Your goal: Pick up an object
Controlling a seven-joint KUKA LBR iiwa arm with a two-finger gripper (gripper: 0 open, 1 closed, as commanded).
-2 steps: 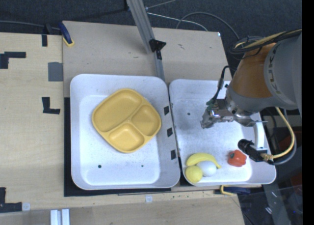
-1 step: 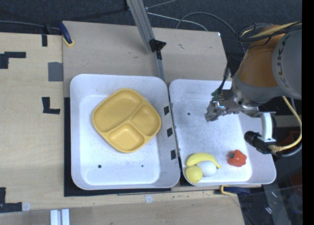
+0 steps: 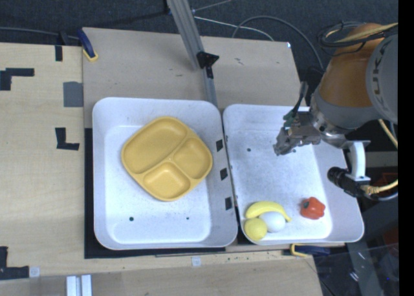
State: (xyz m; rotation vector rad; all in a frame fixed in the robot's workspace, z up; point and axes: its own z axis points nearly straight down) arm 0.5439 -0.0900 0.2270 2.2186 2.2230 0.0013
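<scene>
My gripper [image 3: 283, 147] hangs over the upper middle of the right bin [image 3: 259, 126], pointing down and to the left, with nothing visible between its fingers. Along the bin's front edge lie a yellow banana [image 3: 266, 208], a white egg-shaped object [image 3: 275, 222] and a yellow lemon-like ball [image 3: 255, 229], all huddled together. A red pepper-like piece [image 3: 312, 208] rests to their right, near the front right corner. All of these lie well in front of the gripper.
The left bin [image 3: 110, 159] holds a yellow divided plate [image 3: 167, 158]. A grey metal pole [image 3: 187, 23] slants in from the top to the divider between the bins. The arm's orange band [image 3: 349, 75] and black cables crowd the right bin's right side.
</scene>
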